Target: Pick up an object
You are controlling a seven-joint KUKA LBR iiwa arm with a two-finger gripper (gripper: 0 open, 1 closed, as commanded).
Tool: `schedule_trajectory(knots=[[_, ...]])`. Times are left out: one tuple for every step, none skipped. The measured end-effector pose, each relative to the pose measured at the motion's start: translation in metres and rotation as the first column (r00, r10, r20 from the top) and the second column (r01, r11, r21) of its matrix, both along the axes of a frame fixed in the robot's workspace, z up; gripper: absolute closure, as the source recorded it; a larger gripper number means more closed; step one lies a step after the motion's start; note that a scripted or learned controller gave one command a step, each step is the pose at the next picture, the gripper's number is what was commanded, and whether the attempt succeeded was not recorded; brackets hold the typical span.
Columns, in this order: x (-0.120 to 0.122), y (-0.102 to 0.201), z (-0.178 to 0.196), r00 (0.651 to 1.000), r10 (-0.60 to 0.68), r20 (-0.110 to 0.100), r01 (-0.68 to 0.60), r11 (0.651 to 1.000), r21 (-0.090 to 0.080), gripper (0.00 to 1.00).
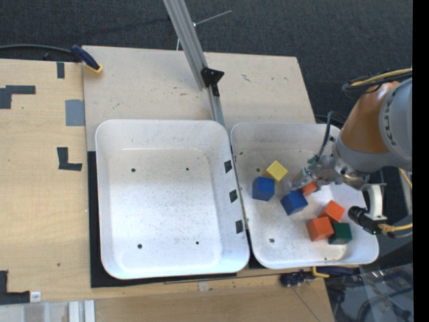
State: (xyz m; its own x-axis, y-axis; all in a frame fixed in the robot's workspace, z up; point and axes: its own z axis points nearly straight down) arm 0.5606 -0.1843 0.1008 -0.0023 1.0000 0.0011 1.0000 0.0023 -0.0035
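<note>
Pale wood bench [40, 200] carries two shallow white bins side by side; the left bin [107, 146] sits bare white, the right bin [268, 136] holds all the blocks.

Nearest in the right bin lie the green block [341, 233] and an orange block [320, 228], touching, with a second orange block [334, 211] just beyond. Further in sit the blue block [293, 202], another blue block [263, 188] and the yellow block [276, 171].

The gripper [310, 183] hovers low, just right of the blue block, with something small and orange-red at its tip. Whether its tips are apart or together I cannot tell.

To do this step well, I judge it should centre over one block clear of its neighbours and descend squarely.

No readable writing or brand shows anywhere.
</note>
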Motion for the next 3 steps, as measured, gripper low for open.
schedule_trajectory(knots=[[-0.001, -0.003, 0.042, 1.0, -0.002, 0.005, 0.002, 1.0, -0.002, 1.0], [0.008, 0.003, 0.098, 1.0, 0.0, 0.008, 0.0, 1.0, -0.002, 1.0], [0.014, 0.001, 0.16, 1.0, 0.0, 0.008, 0.0, 1.0, -0.003, 1.0]])
